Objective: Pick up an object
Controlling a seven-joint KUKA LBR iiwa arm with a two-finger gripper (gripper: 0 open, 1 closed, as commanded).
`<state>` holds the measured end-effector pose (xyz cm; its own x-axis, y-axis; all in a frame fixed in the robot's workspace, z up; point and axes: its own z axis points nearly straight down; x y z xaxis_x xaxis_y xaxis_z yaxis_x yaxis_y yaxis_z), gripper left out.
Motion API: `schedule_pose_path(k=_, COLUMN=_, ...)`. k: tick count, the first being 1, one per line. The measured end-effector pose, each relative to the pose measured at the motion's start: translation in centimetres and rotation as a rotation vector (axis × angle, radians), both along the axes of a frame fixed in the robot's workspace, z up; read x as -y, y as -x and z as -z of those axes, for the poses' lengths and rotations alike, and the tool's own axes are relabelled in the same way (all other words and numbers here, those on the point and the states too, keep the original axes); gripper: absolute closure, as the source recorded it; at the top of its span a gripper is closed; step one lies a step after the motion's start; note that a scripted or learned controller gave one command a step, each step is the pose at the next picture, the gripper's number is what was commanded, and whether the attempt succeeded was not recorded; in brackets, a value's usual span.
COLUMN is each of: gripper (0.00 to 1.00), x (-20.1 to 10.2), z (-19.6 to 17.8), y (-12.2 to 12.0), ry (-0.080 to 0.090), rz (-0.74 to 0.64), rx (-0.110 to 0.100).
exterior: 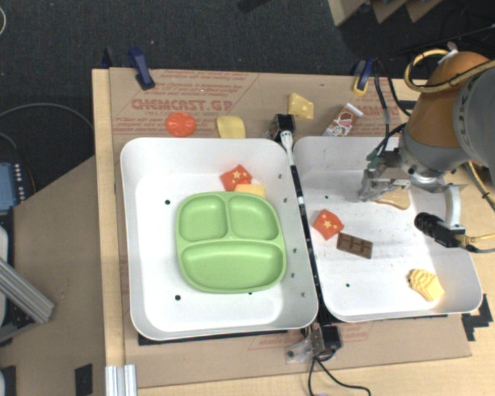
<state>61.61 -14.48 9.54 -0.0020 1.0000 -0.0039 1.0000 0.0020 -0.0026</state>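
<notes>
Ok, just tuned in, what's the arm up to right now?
The gripper is low in the right bin, at its far side, down at a tan, bread-like piece. Whether it grips it is unclear. Nearer lie a red block, a chocolate bar and a yellow piece. The left bin has a green divided plate.

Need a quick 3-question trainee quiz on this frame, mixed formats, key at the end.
1. True or false: the green divided plate sits in the right bin.
2. Which lies nearest the gripper? A) chocolate bar B) tan bread-like piece C) yellow ridged piece
3. Fill in: the red block in the right bin lies just up and to the ____ of the chocolate bar in the camera view.

Key: 1 false (it sits in the left bin); 2 B; 3 left.
</notes>
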Motion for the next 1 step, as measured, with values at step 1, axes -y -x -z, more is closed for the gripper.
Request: schedule_pose_path(k=1, gripper=1.00, x=7.99, z=-9.70, y=4.08, ry=0.005, rz=0.010, rx=0.013)
